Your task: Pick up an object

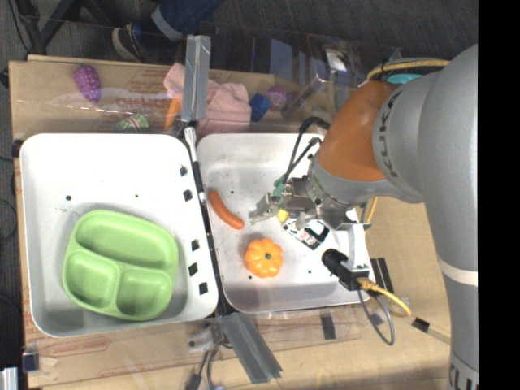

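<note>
My gripper [275, 207] hangs low over the middle of the right bin [244, 157], under the grey arm with its orange band [361, 132]. A small yellow thing [283, 215] shows right at the gripper, and I cannot tell whether it is held. An orange sausage-shaped toy [225, 210] lies just left of the gripper, near the bin's left wall. A small orange pumpkin [264, 257] sits below the gripper toward the front of the bin. A small white and black piece [308, 233] lies to the gripper's lower right.
The left bin [81, 169] holds a green divided plate [122, 262]. Behind the bins lie a pink cloth [218, 97], a purple toy [87, 80] and a blue item [260, 106] on the cardboard-covered bench.
</note>
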`<state>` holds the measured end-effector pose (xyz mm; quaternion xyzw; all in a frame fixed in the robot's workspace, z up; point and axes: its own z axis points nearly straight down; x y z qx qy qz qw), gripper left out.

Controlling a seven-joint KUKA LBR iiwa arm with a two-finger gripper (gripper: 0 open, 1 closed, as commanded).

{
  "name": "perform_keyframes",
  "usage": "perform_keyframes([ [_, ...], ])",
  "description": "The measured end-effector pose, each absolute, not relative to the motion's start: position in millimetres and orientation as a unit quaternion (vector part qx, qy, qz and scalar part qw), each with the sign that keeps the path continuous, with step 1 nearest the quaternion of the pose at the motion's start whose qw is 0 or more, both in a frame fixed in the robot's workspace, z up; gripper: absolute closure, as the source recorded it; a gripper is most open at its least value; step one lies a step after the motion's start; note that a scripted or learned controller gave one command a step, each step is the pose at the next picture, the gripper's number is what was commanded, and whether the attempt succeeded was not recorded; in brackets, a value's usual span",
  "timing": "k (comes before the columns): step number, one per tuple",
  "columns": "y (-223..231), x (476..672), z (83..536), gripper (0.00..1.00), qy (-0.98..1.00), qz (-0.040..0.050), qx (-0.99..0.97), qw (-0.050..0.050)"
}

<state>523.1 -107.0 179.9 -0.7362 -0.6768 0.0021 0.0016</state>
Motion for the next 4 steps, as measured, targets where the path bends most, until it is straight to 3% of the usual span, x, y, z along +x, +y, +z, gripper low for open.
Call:
perform_keyframes([
  [1, -101.1, 491.1, 91.2, 0.00, -0.767, 0.0003, -0.642, 0.002],
  [2, -101.3, 491.8, 100.8, 1.00, -0.768, 0.0003, -0.640, 0.002],
  [3, -12.2, 560.3, 191.5, 1.00, -0.718, 0.0004, -0.696, 0.001],
  [4, -111.1, 498.9, 91.7, 1.00, -0.645, 0.0005, -0.764, 0.002],
])
